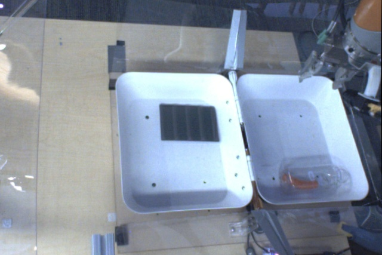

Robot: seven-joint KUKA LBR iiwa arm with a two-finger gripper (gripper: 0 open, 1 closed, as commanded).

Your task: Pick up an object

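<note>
nearest you, in the near right corner of the right white shallow plastic bin (pixel 268 89), lies a clear plastic bottle with an orange piece inside (pixel 311 177). it rests on its side, close to the bin's near wall and right wall, and casts a soft shadow toward the far side. the rest of that bin's floor, to the left and far side of the bottle, gives you open room.

the left white shallow plastic bin (pixel 134 128) sits edge to edge with the right one, their rims meeting along the middle seam. on its floor, toward the far side, lies a dark ribbed rectangular pad (pixel 189 123), flat and well apart from every wall.

the two-finger metal gripper (pixel 322 71) hangs over the far right corner of the right bin, above the rim, well apart from the bottle. its fingers look spread apart and released, with nothing between them. a grey upright metal post (pixel 235 40) stands at the far end of the seam.
</note>
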